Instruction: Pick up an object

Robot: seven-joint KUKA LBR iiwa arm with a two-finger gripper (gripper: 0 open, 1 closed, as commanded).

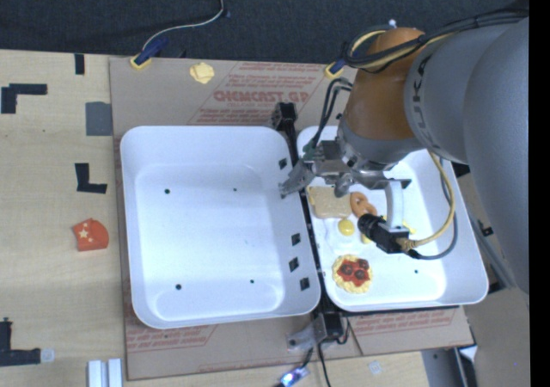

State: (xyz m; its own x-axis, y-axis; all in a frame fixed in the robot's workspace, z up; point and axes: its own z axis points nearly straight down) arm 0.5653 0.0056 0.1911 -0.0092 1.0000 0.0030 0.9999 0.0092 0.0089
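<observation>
My gripper (331,177) hangs low over the left part of the right bin (447,286), under the grey arm with its orange band (382,110). Directly below it lies a flat tan slice (323,203). A small orange curled piece (360,203) sits just right of the slice, and a little yellow ball (345,226) lies in front of them. Nearer the front wall rests a round yellow piece with a red top (352,273). The wrist hides whatever lies beneath it.
The left bin (206,230) stands beside the right one, their walls touching at black clips (296,243). Outside the bins, a red piece (90,235) lies at far left and a yellow piece (202,73) at the back. A cable loops by the wrist (434,239).
</observation>
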